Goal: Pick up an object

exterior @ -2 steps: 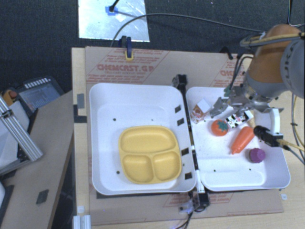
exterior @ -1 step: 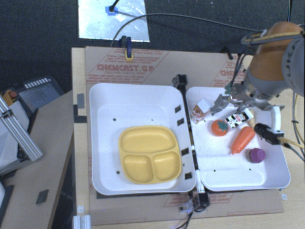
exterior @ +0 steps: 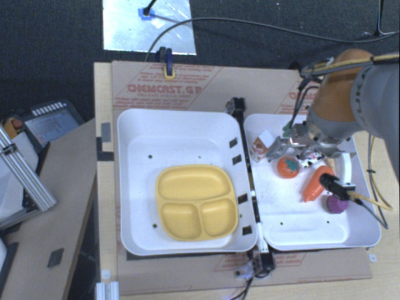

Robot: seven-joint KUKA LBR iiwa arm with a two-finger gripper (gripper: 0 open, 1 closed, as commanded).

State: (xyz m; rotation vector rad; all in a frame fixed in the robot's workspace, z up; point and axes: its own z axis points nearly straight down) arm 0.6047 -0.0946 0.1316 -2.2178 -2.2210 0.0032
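My gripper [exterior: 299, 150] reaches down into the right bin [exterior: 300, 230] from the right, under the grey arm with its orange band. Just below its fingers lies a round orange toy with a green top [exterior: 287, 167]. An orange carrot [exterior: 314, 184] lies to the lower right of that, and a purple piece [exterior: 337, 204] sits beyond the carrot. A small brown and white item [exterior: 259, 145] rests at the bin's upper left. The fingers stand apart above the orange toy, with nothing seen held between them.
The left bin [exterior: 134, 167] holds a yellow divided plate [exterior: 195, 201]. A black divider [exterior: 245, 167] runs between the bins. Cables hang near the arm at the right. A silver sheet [exterior: 149, 16] lies beyond the bench, and a device [exterior: 50, 122] sits at the left.
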